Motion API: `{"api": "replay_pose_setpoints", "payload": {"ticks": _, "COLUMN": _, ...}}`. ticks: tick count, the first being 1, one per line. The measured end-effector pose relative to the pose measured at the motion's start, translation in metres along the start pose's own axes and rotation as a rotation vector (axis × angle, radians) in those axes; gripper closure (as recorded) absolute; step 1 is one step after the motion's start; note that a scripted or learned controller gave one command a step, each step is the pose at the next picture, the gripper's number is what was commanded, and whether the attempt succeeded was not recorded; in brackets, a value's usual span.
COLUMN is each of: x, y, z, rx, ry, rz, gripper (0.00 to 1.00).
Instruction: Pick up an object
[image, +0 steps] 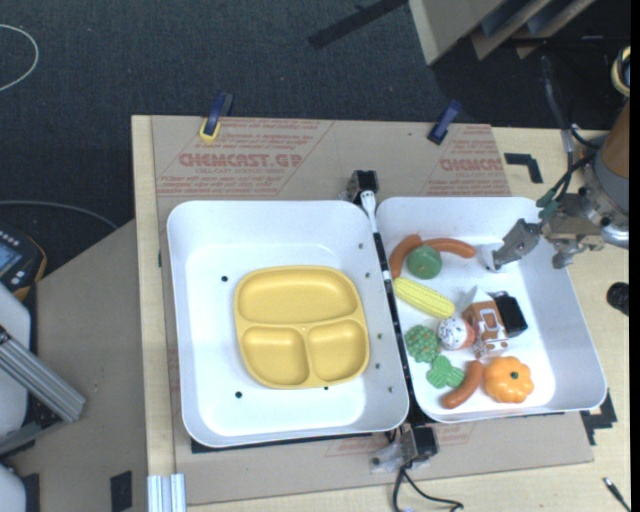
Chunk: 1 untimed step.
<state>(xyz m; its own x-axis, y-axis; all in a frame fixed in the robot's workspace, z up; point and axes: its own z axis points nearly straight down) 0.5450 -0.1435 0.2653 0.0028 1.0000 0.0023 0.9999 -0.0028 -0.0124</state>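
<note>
Over the right bin's (580, 330) far side the tool (535, 250) hangs with fingers spread, gripping nothing; below it lie small toy foods, likely light, stiff plastic and slick; the corn cob (424, 297) lies apart, best pinched across its middle; the arm is cut off at the right; the speckled ball (453, 332) is hard to identify.

Yellow tray (300, 325), orange pumpkin (507, 379)

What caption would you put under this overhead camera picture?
End effector hovers over the right bin of toy food; the left bin holds a yellow divided plate.
</note>
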Motion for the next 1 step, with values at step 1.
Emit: {"api": "replay_pose_setpoints", "payload": {"ticks": 1, "x": 0.0003, "y": 0.002, "z": -0.006, "rx": -0.012, "ry": -0.002, "rz": -0.003, "gripper": 0.0}}
